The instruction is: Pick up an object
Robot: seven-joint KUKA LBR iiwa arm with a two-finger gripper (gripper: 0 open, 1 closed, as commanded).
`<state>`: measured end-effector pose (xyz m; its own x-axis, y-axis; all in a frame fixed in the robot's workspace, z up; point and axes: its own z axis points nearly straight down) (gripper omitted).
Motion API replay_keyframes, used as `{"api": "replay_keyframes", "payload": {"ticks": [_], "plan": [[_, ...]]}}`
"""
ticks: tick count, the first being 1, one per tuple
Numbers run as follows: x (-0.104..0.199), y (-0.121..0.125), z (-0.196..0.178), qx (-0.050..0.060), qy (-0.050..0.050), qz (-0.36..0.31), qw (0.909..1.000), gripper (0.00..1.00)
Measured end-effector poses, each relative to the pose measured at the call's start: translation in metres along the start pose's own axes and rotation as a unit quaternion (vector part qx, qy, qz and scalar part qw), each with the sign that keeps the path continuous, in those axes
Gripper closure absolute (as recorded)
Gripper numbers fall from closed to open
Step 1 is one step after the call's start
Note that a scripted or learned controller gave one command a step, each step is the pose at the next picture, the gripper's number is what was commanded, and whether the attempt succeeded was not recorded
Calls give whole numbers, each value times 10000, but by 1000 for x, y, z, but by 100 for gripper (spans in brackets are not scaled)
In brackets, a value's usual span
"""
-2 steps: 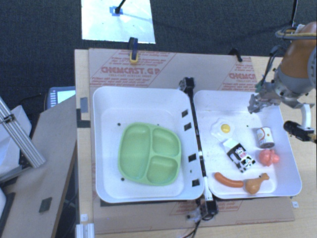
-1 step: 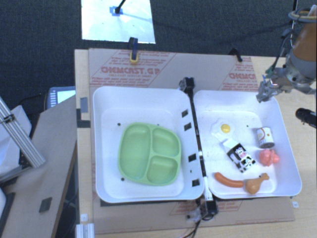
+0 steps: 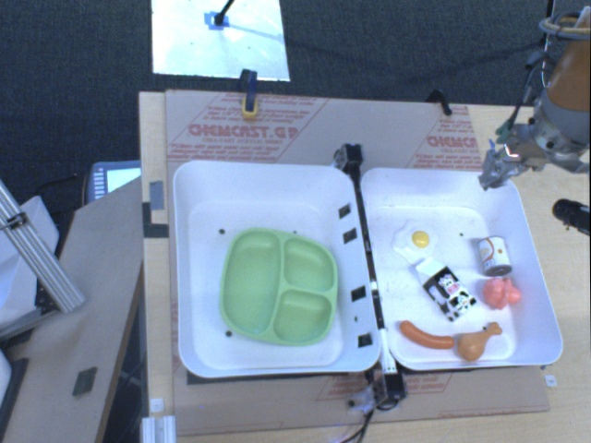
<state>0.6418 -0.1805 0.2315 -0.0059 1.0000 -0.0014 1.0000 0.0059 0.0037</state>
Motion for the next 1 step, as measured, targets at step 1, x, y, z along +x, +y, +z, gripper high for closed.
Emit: {"api": "replay_keyframes", "payload": {"ticks": [1], "plan": [[59, -4, -7, 9, 5, -16, 10000, 100]]}}
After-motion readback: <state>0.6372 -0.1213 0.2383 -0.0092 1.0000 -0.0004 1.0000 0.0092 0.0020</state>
